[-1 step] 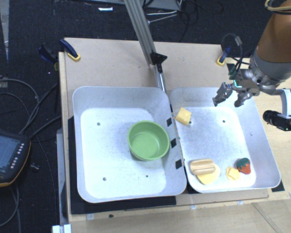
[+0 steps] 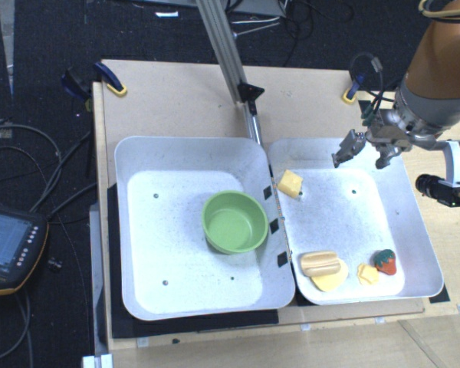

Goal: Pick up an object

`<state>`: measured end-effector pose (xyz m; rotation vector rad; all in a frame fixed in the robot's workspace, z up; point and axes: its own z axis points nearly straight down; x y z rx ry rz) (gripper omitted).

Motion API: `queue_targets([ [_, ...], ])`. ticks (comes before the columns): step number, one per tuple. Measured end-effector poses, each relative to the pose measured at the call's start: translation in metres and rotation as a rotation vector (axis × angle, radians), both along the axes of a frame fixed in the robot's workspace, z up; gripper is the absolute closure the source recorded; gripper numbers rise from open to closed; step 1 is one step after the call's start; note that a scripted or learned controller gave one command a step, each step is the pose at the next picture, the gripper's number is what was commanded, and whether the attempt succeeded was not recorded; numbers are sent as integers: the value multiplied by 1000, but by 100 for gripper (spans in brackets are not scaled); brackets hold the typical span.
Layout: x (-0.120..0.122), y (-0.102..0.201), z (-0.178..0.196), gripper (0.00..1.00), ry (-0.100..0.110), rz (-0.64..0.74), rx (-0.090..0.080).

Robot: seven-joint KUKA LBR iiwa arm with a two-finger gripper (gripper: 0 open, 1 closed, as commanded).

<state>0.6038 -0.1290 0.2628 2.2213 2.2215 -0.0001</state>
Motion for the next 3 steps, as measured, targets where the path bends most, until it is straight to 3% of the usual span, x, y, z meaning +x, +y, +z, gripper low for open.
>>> queue_targets([
  [3,-11,-3,-170,0,4,0,1],
])
